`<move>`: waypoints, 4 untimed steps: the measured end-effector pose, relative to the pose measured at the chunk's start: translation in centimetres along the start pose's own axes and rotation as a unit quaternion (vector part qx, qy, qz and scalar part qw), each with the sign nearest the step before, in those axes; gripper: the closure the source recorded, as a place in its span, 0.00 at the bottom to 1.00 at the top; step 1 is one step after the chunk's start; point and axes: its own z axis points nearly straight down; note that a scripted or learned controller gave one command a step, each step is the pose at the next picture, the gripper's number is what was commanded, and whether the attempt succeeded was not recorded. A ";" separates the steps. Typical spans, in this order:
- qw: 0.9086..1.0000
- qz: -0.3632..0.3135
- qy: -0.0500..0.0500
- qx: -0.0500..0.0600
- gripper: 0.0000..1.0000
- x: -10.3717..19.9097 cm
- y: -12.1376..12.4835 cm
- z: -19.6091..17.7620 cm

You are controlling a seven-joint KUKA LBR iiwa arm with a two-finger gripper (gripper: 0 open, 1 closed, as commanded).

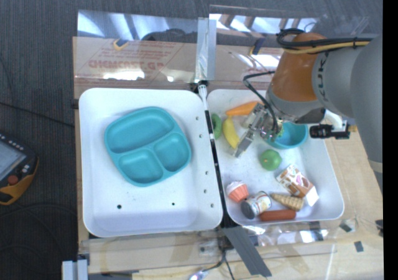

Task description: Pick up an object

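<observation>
Camera view looks down on the gripper point(247, 139), low inside the right bin point(329, 176), with its two metal fingers point(241, 147) pointing toward seven o'clock. The fingers stand slightly apart, with nothing seen between them; their tips lie over bare bin floor just beside the yellow banana point(231, 132), which sits at nine o'clock from the tips. Whether a tip touches the banana cannot be told.

At twelve o'clock from the gripper lies an orange carrot point(241, 109), and at nine o'clock past the banana a green item point(216, 126) presses against the bin's left wall. At three o'clock from the fingers a teal bowl point(290, 135) is partly hidden under the wrist. A green lime point(270, 159) rests at four o'clock from the fingertips, near but apart.

Farther toward five and six o'clock, along the near side of the bin, are a printed snack packet point(295, 181), an ice-cream cone point(288, 200), a red sausage point(277, 214), a small can point(255, 205) on its side, and a pink cupcake point(237, 191).

The arm point(348, 83) comes in from three o'clock, with its orange band point(295, 73) above the wrist.

At nine o'clock, the left bin point(99, 207) holds a teal divided plate point(147, 145).
</observation>
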 end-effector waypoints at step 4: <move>0.981 0.192 0.008 0.006 1.00 4.2 6.0 -9.1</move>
